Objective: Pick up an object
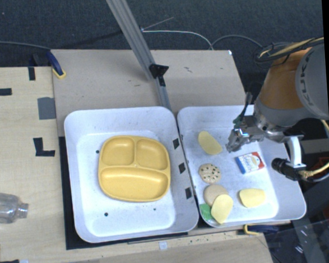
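In the right bin lie three pale yellow pieces, a cookie and a small carton. The gripper hangs beside them, possibly unclenched, grasping nothing. One yellow divided tray occupies the left bin on a wooden bench.

The arm is being seen at the right of the frame, in its upper-middle part, its bulky grey body and orange band being shown close against the right edge. It is being extended leftward and slightly downward toward the centre-right of the frame. The gripper is being carried at its left end, its dark metal fingertips being pointed down and to the left. Whether the fingers are parted cannot be made out.
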You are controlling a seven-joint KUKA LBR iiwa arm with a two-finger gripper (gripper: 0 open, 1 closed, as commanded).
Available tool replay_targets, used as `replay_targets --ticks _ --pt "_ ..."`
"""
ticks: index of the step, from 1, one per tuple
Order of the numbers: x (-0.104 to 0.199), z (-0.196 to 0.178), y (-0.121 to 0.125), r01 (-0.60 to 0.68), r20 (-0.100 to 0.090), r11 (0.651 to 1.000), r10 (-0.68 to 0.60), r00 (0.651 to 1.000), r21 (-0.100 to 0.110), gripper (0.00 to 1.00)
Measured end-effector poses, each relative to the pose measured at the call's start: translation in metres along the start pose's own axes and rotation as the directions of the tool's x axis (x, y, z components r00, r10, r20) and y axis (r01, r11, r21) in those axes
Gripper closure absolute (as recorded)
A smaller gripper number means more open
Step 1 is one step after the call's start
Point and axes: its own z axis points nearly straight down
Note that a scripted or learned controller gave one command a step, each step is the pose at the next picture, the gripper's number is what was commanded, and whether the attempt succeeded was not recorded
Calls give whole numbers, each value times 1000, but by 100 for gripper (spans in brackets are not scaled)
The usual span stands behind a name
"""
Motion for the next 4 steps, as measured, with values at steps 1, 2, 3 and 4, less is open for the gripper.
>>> replay_targets --ticks 1,2,3,4 --pt "46 28 -44 2 0 1000 -2 1000 -2 100" --pt "96 -33 -26 6 1 1000 -6 1000 -15 100" --pt "131 -29 -79 2 1 1000 -2 1000 -4 100" --pt "143 -29 -69 2 2 1000 -2 1000 -8 100"
